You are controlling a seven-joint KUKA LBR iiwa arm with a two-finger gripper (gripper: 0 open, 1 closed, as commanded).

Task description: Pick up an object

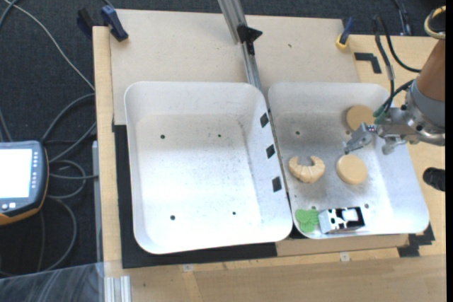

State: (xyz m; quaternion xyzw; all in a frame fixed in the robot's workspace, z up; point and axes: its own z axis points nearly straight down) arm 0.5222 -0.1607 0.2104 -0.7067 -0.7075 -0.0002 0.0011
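Currently the gripper (373, 138) hangs with its fingers spread and nothing between them, over the right bin (403, 187), above and between two tan pieces.

We place the round tan disc (352, 170) just below the fingertips toward 7 o'clock, a second tan disc (359, 116) near the tips at 11 o'clock, and a curved tan piece (306, 169) farther out at 8 o'clock. Along the bin's 6 o'clock rim lie a green object (306, 218) and a black-and-white item (345, 218). Risks, in our judgement: a straight descent lands in the gap between the discs and closes on air; a low flat disc may slide from the fingertips; a fingertip may nudge a disc toward the wall. Markings on the black-and-white item are too small to read; we see no other legible writing.
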